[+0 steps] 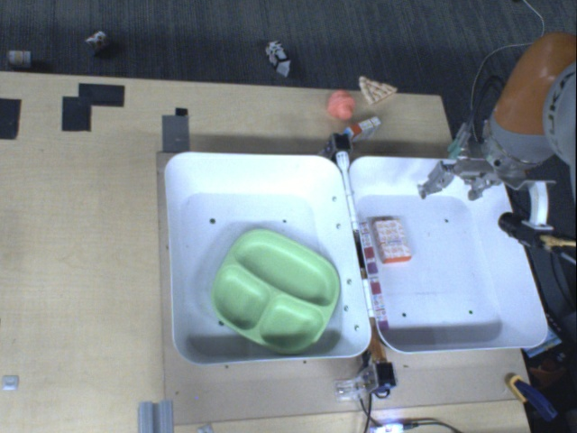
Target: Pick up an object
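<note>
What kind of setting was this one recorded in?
Probably a robotics lab grasping bench: two white bins set into a wooden bench, a grey-and-orange arm reaching in, and small objects strewn on dark carpet.

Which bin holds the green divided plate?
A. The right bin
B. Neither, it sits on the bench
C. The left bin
C: the green plate lies inside the left bin, while the right bin holds a small packet.

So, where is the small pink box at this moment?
The small pink box lies in the right bin, near its left wall, beside the divider between the bins. The green tray sits in the left bin.
</note>
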Robot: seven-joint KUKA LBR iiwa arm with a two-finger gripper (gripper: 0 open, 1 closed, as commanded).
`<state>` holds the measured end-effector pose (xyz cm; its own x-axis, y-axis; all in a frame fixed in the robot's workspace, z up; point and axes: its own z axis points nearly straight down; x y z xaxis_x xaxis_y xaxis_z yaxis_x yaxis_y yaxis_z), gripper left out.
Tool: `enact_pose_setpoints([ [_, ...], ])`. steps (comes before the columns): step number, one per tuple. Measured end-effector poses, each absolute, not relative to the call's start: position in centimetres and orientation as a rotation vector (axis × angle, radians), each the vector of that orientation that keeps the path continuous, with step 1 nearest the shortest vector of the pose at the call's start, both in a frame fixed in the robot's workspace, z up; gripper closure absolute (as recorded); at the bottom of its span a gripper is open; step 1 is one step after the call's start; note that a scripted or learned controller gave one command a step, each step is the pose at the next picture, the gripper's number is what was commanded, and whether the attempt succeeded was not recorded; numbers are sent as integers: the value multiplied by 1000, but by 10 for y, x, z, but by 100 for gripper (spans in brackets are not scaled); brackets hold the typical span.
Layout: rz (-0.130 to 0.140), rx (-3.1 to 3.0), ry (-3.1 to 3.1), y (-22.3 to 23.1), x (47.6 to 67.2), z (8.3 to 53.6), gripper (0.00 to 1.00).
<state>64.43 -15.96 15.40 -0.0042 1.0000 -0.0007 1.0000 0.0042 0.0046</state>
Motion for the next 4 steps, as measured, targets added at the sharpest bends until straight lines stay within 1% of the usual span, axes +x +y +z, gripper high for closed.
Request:
enact_pose_setpoints([
  [1,8,2214,2221,-106,592,99,0],
  [2,20,2207,2207,-84,560,91,0],
  [3,29,2205,2211,-82,563,103,100],
  [4,5,2213,2222,-137,626,163,100],
])
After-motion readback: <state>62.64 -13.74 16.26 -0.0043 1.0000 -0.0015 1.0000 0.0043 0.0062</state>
